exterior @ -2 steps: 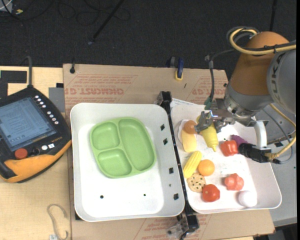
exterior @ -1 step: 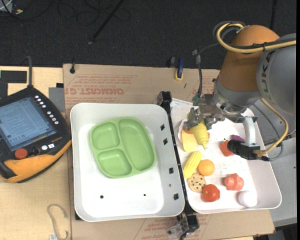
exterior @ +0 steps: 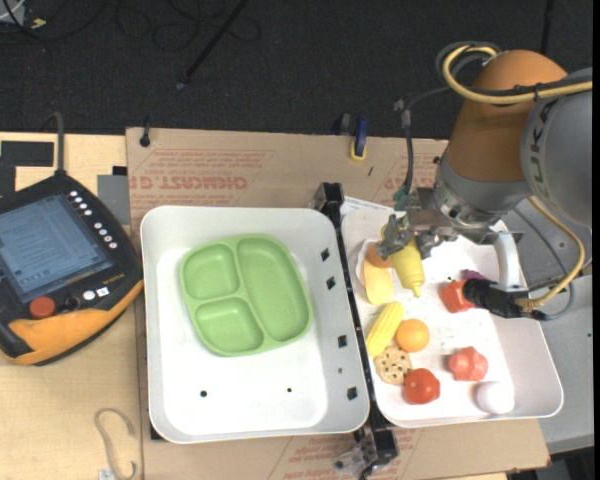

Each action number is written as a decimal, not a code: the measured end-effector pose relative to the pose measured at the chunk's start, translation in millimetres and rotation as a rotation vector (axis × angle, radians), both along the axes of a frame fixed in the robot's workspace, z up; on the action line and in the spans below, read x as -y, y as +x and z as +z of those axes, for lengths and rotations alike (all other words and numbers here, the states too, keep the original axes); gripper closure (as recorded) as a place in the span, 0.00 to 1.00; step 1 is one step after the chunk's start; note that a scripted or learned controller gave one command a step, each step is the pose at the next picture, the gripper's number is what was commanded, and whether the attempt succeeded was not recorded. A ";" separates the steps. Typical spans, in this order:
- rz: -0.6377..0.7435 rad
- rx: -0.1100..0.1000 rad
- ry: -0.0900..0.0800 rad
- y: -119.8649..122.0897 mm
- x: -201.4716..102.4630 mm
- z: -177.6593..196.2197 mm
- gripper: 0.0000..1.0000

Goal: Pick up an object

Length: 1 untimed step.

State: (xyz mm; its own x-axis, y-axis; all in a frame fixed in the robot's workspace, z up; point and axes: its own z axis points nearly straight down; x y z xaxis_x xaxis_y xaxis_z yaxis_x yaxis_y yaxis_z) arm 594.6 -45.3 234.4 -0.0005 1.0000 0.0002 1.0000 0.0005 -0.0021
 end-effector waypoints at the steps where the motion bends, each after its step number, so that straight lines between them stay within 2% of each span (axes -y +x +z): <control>1: -0.003 -0.003 0.000 -4.3 -2.6 -17.7 1.00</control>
